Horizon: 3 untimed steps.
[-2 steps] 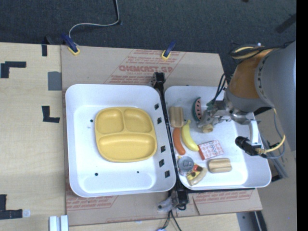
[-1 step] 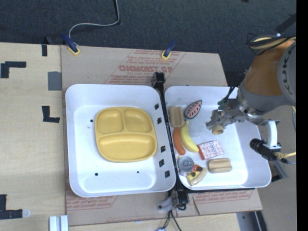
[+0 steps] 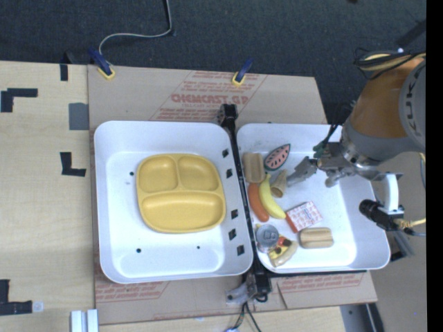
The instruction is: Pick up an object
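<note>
The right bin (image 3: 346, 254) holds several toy foods. Among them are a watermelon slice (image 3: 277, 156), a tan waffle piece (image 3: 253, 166), a yellow banana (image 3: 272, 199), an orange sausage (image 3: 258, 203), a red-checked packet (image 3: 303, 215), a bread roll (image 3: 315, 238) and a silver can (image 3: 267, 236). My gripper (image 3: 317, 176) hangs over the upper middle of this bin, right of the watermelon slice and above the packet. It is open, its grey fingers (image 3: 298, 173) spread apart with nothing between them.
A yellow divided plate (image 3: 181, 191) lies in the left bin (image 3: 111, 206). A black divider (image 3: 234, 178) runs between the bins. The grey and orange arm (image 3: 384, 116) covers the right bin's far right corner. Small tan and yellow toy pieces (image 3: 282, 252) lie by the can.
</note>
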### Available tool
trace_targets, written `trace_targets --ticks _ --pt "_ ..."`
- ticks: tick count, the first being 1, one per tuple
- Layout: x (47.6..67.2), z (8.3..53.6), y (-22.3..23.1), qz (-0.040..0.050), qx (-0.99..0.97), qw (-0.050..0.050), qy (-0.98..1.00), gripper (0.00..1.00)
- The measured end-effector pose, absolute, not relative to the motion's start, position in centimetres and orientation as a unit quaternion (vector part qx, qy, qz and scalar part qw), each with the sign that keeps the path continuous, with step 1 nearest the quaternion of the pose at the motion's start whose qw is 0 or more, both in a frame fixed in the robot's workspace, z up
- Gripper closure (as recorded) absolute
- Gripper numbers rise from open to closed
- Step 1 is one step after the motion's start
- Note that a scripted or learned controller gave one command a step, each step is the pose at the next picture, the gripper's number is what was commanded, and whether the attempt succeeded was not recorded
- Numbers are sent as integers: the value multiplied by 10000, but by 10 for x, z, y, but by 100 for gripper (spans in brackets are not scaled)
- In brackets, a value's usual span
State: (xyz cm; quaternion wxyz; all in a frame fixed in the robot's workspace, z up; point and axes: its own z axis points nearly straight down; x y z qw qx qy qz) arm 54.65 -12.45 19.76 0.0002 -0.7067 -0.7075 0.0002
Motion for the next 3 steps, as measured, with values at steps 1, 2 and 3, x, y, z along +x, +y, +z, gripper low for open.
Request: trace_targets --ticks 1,2,3 --pt "562 94 -114 0 -7066 4 -7076 0" --pt "561 103 -113 5 -7064 20 -7078 100" --pt "554 218 -77 -2 -7065 -7 -7077 100"
